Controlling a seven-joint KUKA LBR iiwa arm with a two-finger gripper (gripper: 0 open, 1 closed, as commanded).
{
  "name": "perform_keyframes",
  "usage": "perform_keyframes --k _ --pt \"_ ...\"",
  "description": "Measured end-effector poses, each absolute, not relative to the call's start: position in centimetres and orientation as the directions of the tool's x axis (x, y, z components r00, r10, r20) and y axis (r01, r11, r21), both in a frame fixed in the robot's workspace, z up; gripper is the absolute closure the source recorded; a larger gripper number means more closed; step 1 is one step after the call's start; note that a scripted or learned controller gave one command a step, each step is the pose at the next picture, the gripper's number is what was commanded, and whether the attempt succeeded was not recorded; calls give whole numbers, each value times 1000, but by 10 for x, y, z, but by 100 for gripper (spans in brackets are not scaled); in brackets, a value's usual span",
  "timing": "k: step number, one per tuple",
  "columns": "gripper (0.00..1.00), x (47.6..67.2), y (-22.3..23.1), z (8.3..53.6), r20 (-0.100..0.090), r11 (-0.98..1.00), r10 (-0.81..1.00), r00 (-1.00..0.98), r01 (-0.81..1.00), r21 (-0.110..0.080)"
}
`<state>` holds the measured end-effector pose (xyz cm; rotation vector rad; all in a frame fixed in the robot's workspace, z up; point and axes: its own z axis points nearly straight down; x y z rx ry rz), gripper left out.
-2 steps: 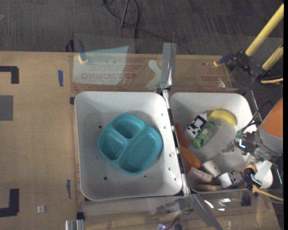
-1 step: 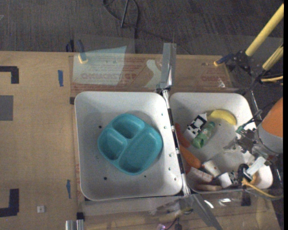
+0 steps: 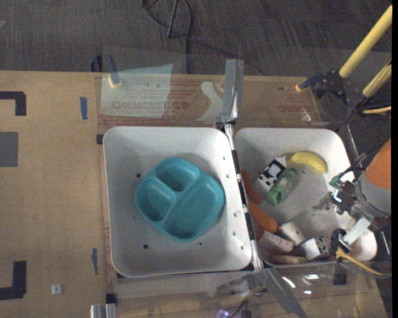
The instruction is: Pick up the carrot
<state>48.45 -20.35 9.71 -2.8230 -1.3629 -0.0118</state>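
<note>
Carrot (image 3: pixel 260 212) ends indistinct; pincer (image 3: pixel 341 200) blurred, arm (image 3: pixel 380 180) cut off.

Robotics lab test bench seen from above. A shallow white plastic bin on the left (image 3: pixel 124 248) and its twin on the right (image 3: pixel 267 144) sit on a brown cardboard-covered bench top (image 3: pixel 50 186) marked with black tape corners (image 3: pixel 20 105) and blue tape strips (image 3: pixel 83 109). Beyond the far edge, black cables (image 3: pixel 171 18) trail over grey carpet (image 3: pixel 56 31). Yellow poles (image 3: pixel 370 37) stand far right.
</note>
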Motion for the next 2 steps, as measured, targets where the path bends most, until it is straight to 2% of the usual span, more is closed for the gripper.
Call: perform_keyframes --k 1,2 --pt "0 527 -203 132 -3 -628 778 628 778 -5" --pt "0 487 -209 107 15 -673 739 673 739 -4"
